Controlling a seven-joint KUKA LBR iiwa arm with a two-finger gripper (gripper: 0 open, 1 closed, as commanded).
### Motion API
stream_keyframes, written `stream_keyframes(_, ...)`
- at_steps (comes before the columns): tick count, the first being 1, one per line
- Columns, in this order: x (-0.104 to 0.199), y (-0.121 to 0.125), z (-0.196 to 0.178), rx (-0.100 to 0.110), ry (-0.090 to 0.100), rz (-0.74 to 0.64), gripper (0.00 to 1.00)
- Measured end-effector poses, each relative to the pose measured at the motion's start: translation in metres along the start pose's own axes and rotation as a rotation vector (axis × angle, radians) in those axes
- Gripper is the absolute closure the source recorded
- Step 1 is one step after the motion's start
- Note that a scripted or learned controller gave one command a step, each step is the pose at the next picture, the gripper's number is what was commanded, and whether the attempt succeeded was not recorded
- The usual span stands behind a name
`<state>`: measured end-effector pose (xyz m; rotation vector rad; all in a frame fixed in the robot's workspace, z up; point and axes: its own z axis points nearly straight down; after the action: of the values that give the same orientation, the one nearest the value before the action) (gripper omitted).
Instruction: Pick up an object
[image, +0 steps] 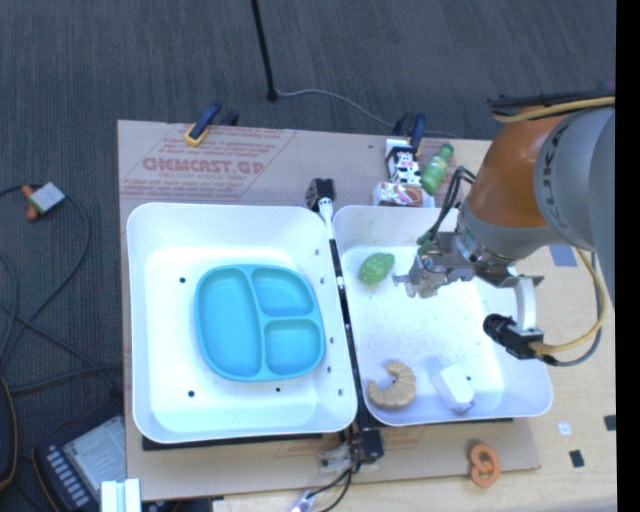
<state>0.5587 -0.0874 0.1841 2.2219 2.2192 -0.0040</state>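
**Gripper low in the right bin, green object just to its left**

On the left, the left bin (160, 225) holds 1 blue tray (262, 322) with 3 compartments, well apart from the work. The divider between the 2 bins runs down the middle of the surface (200, 150).

In the right bin (520, 400), a green object (377, 268) lies near the upper left corner. At the bottom sit a tan croissant (392, 385) and, right of it, a white block (455, 386), near each other but apart.

The gripper (425, 278) hangs just right of the green object; how far it is open I cannot tell, and nothing is seen held in it.

Risks, as a judgement: the green object looks the likeliest target, and it is small and rounded, so a closing gripper could push it toward the divider or squeeze it out sideways. Lying close to the bin's corner, it leaves little room on its left. A descent slightly off to the right would close on bare floor.

Beyond the bin's top edge stand a small carton (403, 180) and a green bottle (434, 170); an orange ring (484, 463) lies below the bin. The arm's cable (570, 345) loops at the right. None blocks the approach.
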Motion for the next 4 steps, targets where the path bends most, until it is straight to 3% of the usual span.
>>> stream_keyframes(1, 0.061, -0.075, -0.02, 0.001, 0.003, -0.003, 1.0)
stream_keyframes(2, 0.09, -0.025, -0.03, 0.0, 0.002, -0.002, 1.0)
stream_keyframes(3, 0.137, -0.048, -0.028, 0.001, 0.003, -0.003, 1.0)
stream_keyframes(4, 0.012, -0.076, -0.006, 0.001, 0.0, 0.003, 1.0)
